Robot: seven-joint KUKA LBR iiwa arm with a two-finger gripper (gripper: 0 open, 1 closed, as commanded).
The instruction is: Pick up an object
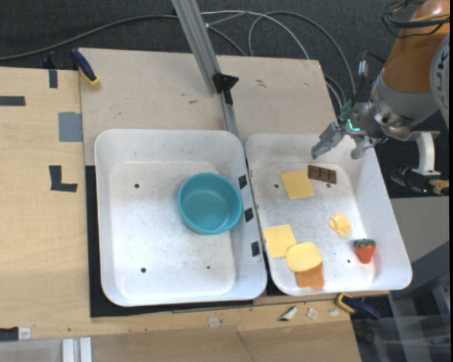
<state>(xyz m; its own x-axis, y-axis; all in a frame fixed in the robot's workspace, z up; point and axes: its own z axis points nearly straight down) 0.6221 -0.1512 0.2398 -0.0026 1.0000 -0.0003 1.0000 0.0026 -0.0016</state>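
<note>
My gripper (pixel 341 146) hangs over the far edge of the right bin (pixel 385 225), its two fingers spread open with nothing between them. Just below it and slightly left lies a brown chocolate bar (pixel 322 175), next to a yellow square slice (pixel 297 184). Nearer the front lie another yellow slice (pixel 278 240), a yellow and orange bread-shaped piece (pixel 306 264), a small yellow lump (pixel 340 224) and a red strawberry (pixel 364 250). A teal bowl (pixel 208 202) sits in the left bin (pixel 128 225).
A slanted metal pole (pixel 200 40) crosses above the bins' far side, with cables behind it. A blue and yellow clamp (pixel 84 67) lies at the board's far left corner. Small bits lie on the bench in front of the right bin.
</note>
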